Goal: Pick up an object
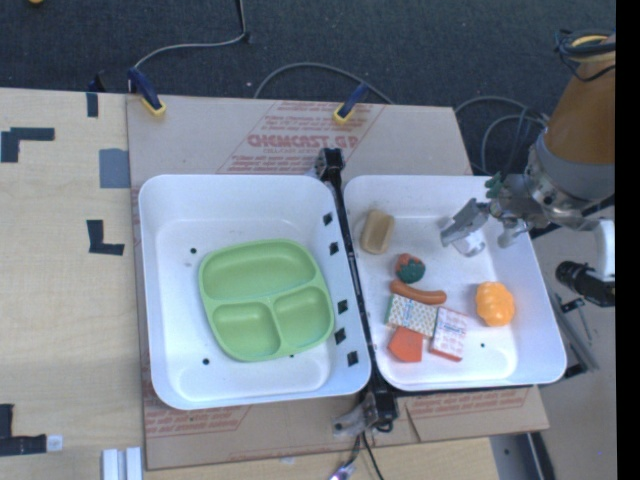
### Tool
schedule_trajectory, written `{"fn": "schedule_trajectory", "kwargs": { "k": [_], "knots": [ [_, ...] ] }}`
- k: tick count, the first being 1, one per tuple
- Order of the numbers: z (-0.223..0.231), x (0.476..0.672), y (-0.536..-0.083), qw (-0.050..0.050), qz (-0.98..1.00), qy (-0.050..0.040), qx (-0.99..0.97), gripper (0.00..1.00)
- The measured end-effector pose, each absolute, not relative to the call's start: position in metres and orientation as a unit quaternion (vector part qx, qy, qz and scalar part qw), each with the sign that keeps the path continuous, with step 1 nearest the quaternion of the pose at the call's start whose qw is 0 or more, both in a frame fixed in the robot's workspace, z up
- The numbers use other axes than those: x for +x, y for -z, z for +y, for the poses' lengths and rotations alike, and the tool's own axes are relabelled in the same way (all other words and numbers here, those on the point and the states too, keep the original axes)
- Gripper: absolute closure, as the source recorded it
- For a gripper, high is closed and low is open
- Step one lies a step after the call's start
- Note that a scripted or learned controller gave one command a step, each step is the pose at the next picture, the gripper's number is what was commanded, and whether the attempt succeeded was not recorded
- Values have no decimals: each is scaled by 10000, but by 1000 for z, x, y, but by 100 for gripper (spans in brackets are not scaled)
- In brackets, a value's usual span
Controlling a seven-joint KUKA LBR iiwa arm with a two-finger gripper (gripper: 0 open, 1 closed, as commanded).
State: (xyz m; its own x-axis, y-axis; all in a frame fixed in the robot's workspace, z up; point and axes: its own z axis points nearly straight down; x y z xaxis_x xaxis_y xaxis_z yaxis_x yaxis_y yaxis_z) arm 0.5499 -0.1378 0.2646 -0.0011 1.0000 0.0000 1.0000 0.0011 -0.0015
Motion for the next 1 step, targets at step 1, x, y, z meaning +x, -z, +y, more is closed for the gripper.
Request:
{"fn": "schedule_trajectory", "kwargs": {
  "k": [1],
  "knots": [
    [-87,544,-183,15,-7079,-8,-7063,0]
  ]
}}
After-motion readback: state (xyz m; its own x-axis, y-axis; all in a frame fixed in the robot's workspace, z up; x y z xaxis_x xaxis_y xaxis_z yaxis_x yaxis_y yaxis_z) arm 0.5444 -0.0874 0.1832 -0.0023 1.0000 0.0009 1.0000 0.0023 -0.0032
